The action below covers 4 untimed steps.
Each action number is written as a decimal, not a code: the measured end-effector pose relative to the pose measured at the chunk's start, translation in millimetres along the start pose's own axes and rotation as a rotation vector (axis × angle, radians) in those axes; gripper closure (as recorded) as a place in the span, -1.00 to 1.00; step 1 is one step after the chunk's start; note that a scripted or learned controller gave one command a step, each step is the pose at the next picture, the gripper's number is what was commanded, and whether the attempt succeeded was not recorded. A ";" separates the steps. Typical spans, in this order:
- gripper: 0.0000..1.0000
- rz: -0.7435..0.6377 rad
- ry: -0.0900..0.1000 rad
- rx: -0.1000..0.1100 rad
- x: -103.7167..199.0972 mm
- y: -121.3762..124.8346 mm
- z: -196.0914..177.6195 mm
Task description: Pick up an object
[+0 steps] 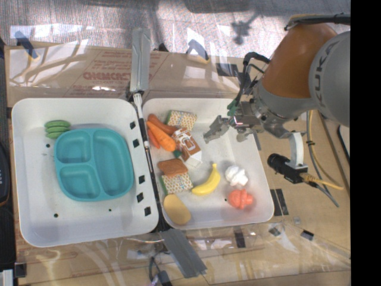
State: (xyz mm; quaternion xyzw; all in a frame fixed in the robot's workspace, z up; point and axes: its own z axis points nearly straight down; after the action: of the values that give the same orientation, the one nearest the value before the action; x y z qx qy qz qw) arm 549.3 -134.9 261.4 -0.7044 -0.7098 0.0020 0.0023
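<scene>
The gripper (221,128) hangs over the right bin (262,177), toward its back edge, and I can't tell how it's set. Below it lie toys: a banana (208,182) mid-bin, a carrot (161,134) along the left wall, and what may be a red crab (240,199) near the front right corner. A teal tray (93,162) sits in the left bin (24,177).
</scene>
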 end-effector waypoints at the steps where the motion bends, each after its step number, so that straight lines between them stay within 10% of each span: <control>1: 1.00 -0.005 0.000 0.004 0.0 1.5 -7.3; 2: 1.00 -0.009 0.000 0.008 -0.2 2.9 -14.6; 3: 1.00 0.018 -0.001 0.002 53.7 62.7 73.9; 4: 1.00 -0.371 -0.003 -0.005 52.0 82.9 6.4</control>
State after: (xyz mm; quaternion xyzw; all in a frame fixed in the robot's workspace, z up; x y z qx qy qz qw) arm 631.8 -82.3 254.5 -0.5615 -0.8275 0.0007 -0.0001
